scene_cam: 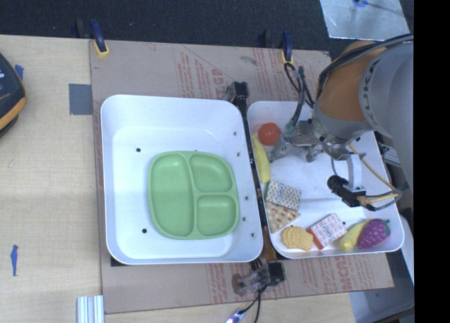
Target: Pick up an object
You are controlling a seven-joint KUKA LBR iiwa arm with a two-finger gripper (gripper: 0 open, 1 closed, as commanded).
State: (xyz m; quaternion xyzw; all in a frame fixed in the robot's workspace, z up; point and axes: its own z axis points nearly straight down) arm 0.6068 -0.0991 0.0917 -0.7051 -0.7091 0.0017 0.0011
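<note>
- grey arm with its orange band reaches in over the right bin (394,241), and the gripper (304,147) hangs low at the bin's upper part, just beside the red tomato (268,133) and the top end of the yellow banana (261,162).
- whether the jaws are spread or pressed together i cannot tell; the wrist body hides them, and nothing shows gripped.
- every candidate object lies in the right bin: tomato, banana, two waffle-like crackers (283,205), a corn piece (297,238), a small red-and-white packet (328,229) and purple grapes (374,233).
- left bin (119,174) holds a green divided plate (193,195).
- judged progress: early, at the approach; nothing is lifted, so the grasp and the raise are left.
</note>
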